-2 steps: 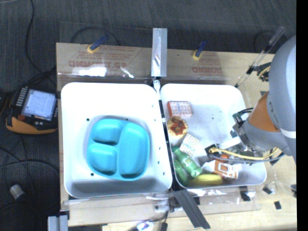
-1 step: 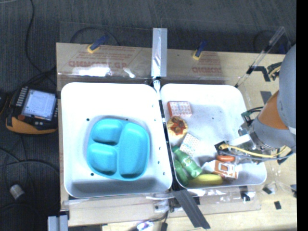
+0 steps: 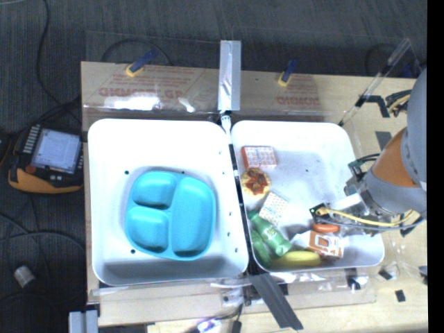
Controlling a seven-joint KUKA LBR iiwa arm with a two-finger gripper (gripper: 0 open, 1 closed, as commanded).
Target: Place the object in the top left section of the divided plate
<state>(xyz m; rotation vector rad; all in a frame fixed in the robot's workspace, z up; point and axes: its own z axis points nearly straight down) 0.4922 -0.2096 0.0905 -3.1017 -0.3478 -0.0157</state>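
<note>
Inside left bin (image 3: 111, 144), blue divided plate (image 3: 170, 212)

2 white bins (image 3: 104, 186), 1 blue plate (image 3: 170, 212), approx 6 items (image 3: 270, 207) in right bin.

A handheld device with a lit screen (image 3: 50, 155) lies on the dark carpet left of the bench, with black cables (image 3: 28, 5) trailing across the floor near it. Behind the bins, clear plastic sheeting (image 3: 156, 89) is held at the back edge of the wooden bench (image 3: 406, 293) by two blue-and-yellow clamps (image 3: 140, 62), and a silver taped strip (image 3: 229, 75) stands upright between them. A small grey object (image 3: 23, 275) sits on the carpet at lower left.
</note>
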